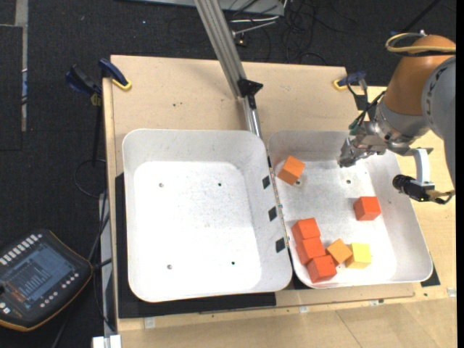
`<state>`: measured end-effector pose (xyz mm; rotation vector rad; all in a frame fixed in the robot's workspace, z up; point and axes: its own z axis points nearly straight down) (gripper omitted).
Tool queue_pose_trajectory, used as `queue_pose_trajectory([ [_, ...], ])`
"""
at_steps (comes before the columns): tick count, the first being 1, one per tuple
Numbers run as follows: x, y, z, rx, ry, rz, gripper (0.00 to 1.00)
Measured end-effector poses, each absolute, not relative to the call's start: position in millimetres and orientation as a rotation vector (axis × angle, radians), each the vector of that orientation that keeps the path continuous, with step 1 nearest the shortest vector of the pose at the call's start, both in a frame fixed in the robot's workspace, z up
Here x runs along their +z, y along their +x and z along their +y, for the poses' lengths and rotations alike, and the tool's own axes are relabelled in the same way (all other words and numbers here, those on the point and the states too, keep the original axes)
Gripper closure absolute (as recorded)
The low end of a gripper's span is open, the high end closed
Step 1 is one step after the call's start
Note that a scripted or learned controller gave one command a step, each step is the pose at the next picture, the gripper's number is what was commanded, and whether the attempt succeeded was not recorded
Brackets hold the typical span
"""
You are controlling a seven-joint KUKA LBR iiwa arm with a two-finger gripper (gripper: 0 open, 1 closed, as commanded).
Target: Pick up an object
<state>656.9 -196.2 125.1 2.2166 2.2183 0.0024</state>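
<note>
The right bin holds several blocks. An orange block lies near its upper left. A red-orange block sits toward the right wall. Three red-orange blocks lie in a row at the bottom left, with an orange block and a yellow block beside them. My gripper hangs over the bin's upper part, to the right of the orange block and apart from it. Nothing shows between its fingers.
The left bin lies beside the right one, their walls meeting at the centre. A metal pole slants down from the top to the bins' junction. Clamps sit at the bench's back corners. A teach pendant lies at lower left.
</note>
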Motion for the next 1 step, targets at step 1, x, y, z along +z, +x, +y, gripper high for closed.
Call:
queue_pose_trajectory([
  [1, 188.7, 658.1, -191.0, 0.007, 2.213, 2.219, 1.0],
])
